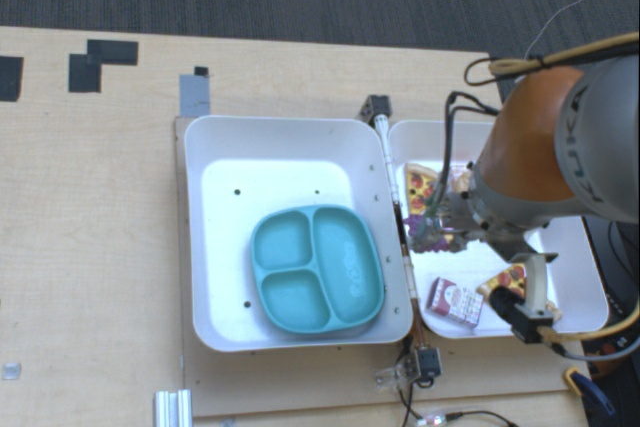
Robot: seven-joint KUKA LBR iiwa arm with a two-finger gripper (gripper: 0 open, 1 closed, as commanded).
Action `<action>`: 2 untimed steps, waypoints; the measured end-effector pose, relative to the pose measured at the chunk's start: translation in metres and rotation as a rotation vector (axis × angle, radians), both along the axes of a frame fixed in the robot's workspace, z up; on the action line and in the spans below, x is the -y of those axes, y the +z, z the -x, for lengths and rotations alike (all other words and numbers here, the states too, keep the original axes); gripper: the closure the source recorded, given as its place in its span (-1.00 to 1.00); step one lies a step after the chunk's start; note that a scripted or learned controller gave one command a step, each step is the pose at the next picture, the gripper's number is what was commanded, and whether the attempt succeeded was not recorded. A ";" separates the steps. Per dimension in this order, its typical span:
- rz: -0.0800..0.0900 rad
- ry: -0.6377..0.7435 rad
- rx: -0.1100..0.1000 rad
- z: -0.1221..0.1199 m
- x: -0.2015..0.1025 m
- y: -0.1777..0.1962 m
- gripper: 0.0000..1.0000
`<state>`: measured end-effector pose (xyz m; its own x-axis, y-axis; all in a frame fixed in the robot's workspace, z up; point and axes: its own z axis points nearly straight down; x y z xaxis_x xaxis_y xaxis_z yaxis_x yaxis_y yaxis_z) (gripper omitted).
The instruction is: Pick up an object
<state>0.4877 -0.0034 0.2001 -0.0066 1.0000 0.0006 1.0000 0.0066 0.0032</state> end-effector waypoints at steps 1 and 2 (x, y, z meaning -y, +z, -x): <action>0.001 -0.003 -0.001 0.000 0.009 0.000 1.00; 0.000 -0.004 -0.001 0.001 0.022 -0.001 1.00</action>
